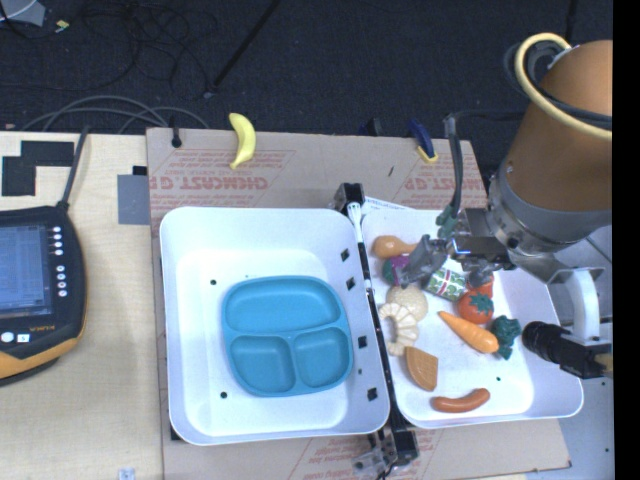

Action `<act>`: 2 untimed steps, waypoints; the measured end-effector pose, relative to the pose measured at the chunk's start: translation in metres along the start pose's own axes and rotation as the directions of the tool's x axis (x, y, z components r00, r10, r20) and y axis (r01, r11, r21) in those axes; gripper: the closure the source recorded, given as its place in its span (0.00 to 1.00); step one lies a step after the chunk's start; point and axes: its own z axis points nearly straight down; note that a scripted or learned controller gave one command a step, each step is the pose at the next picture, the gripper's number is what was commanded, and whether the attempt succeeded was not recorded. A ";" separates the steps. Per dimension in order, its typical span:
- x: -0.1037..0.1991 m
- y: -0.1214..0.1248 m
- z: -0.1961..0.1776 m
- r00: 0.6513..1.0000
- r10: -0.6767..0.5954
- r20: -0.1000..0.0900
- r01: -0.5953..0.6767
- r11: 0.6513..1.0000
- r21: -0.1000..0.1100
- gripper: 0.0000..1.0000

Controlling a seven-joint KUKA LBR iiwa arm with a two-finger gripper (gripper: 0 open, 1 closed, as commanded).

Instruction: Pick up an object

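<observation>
The toy foods lie together in the right bin [545, 393]: a carrot [470, 333] at the middle, a tomato [477, 305] touching its upper side, a sausage [460, 400] below, a garlic bulb [407, 303] to its left. The gripper [428, 260] hangs above the garlic (whether its jaws are open I cannot tell). A blue divided plate [285, 333] sits in the left bin [190, 258], well apart from the carrot.

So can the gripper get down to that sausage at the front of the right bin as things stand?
Probably yes. The sausage lies alone on bare bin floor near the front wall of the right bin, with nothing on top of it. The gripper hangs over the crowded toys farther back.
</observation>
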 end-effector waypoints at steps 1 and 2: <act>0.091 -0.008 0.194 1.000 0.005 0.005 -0.006 0.999 0.034 0.00; 0.129 0.002 -0.080 1.000 0.007 -0.001 -0.007 1.000 0.001 0.00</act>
